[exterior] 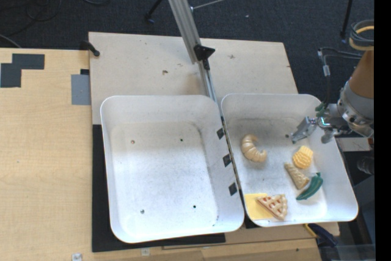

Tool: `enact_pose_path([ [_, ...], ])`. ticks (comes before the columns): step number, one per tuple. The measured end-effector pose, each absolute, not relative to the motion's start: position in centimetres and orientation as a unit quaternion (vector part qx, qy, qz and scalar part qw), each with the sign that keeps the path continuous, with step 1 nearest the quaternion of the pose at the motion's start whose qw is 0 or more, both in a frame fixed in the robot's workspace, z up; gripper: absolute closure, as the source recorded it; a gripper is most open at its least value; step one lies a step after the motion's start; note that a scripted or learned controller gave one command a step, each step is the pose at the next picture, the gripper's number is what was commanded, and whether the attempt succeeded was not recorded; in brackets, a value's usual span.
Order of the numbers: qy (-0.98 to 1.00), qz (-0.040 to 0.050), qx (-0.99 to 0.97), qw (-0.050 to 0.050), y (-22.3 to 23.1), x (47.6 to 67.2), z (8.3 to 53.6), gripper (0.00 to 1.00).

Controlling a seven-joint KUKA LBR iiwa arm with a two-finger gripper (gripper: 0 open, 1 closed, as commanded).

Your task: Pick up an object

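The right bin (269,106) holds several toy foods. A tan croissant (253,149) lies left of centre, a yellow ridged piece (302,158) to its right, and a brown cone-like piece (297,176) just below that. A green pepper (310,187) rests near the right wall, and a pizza slice (273,205) sits on a yellow square at the front. My gripper (311,134) hangs over the bin's right side, just above the yellow piece, open, with nothing between its fingers (299,133).
The left bin (122,131) stands beside the right one, with small black clips along the shared wall. A slanted aluminium post (183,15) rises behind the bins. Cables and a stand occupy the dark floor at the right.
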State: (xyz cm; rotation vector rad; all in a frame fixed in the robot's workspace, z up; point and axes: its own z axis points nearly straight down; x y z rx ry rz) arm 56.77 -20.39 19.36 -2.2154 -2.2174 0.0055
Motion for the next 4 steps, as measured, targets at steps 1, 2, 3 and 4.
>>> enact_pose_path([
  [1,-0.708,0.0006,-0.707,0.001,-20.4,56.9,19.6,0.0],
  [2,-0.707,0.0018,-0.707,0.004,-19.7,55.9,14.4,0.0],
  [3,-0.707,-0.0008,-0.708,-0.007,-19.9,56.3,10.0,0.0],
  [4,-0.705,-0.0022,-0.709,-0.007,-20.0,56.4,11.1,1.0],
])
